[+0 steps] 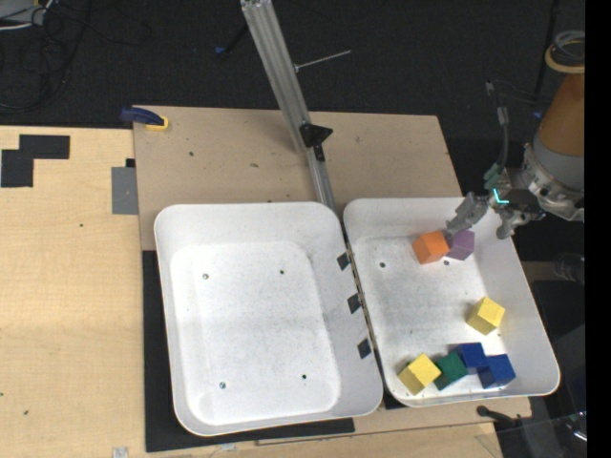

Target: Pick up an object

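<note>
well, two white bins [250, 219] on a plywood bench [57, 284] (dark floor behind).

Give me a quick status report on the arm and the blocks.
Gripper over right bin, far corner. Orange block and purple block just beneath, touching. Nothing between the fingers.

Arm [563, 113]: cut off by the right edge of the camera view; upper links out of frame.
Jaws: spread too small and blurred to tell.
Purple block [462, 244]: partly covered by the orange block [431, 247] and by a gripper [485, 216] finger.
Green block [452, 367]: partly hidden between the yellow block [418, 374] and the blue blocks [485, 364].
Surface [67, 284]: cut off at left and bottom edges.
Cables [29, 3]: top-left corner, cut off, dim.
</note>
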You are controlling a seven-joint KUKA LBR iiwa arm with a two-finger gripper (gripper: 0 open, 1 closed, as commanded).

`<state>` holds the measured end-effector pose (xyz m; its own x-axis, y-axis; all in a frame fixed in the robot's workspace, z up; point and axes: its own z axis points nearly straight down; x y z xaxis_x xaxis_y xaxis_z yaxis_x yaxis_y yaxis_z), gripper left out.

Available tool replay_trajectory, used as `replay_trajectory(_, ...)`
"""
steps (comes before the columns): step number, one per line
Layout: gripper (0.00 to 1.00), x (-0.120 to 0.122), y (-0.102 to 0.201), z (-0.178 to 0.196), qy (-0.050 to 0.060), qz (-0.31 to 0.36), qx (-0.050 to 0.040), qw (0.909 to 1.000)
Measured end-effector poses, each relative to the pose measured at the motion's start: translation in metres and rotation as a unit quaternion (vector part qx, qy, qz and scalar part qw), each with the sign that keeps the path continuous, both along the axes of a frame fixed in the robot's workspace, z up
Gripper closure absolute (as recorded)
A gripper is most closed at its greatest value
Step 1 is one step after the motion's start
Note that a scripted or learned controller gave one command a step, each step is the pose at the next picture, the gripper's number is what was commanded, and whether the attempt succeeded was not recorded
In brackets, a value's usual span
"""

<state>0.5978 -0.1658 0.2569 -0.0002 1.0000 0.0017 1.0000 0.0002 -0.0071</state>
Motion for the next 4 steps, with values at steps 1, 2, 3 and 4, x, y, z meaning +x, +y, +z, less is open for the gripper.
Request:
replay_trajectory(1, 0.00, 0.001, 0.000, 0.002, -0.002, 0.000, -0.0005, 1.0000)
replay_trajectory(2, 0.00, 0.002, 0.006, -0.044, 0.000, 0.001, 0.0001, 1.0000)
replay_trajectory(3, 0.00, 0.011, 0.010, -0.096, 0.001, 0.002, 0.0003, 1.0000)
replay_trajectory(4, 0.00, 0.014, 0.011, -0.160, 0.001, 0.001, 0.0003, 1.0000)
